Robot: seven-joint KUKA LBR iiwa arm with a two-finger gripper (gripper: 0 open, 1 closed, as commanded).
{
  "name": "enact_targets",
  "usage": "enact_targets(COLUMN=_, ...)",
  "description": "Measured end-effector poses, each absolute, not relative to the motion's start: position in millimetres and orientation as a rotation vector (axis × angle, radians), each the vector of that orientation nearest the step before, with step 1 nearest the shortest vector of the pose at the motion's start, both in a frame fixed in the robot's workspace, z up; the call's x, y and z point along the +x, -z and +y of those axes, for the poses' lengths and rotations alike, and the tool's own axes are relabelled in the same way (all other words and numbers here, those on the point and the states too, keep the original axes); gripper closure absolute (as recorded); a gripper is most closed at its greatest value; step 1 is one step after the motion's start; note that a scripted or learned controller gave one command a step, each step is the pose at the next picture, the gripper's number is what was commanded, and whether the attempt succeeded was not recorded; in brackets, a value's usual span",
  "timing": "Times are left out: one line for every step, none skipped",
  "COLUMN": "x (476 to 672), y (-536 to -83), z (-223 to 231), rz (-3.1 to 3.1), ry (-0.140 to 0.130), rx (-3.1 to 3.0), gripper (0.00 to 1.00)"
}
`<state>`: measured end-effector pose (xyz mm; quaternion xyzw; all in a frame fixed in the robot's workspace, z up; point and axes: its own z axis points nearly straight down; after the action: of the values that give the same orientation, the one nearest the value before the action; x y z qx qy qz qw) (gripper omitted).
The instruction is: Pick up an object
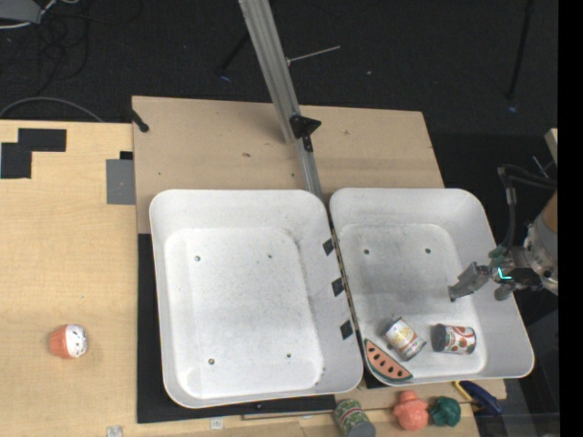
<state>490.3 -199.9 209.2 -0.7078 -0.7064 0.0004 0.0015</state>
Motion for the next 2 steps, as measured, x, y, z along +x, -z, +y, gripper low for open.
enact_targets(x=488.7, y=-165.7, z=-198.0, rz=-2.216, ry=-0.005, rx=-2.217, gripper=0.0)
enact_targets(x=488.6, y=-101.2, z=-195.2, rz=-2.214, ry=-0.006, rx=-2.215, gripper=0.0)
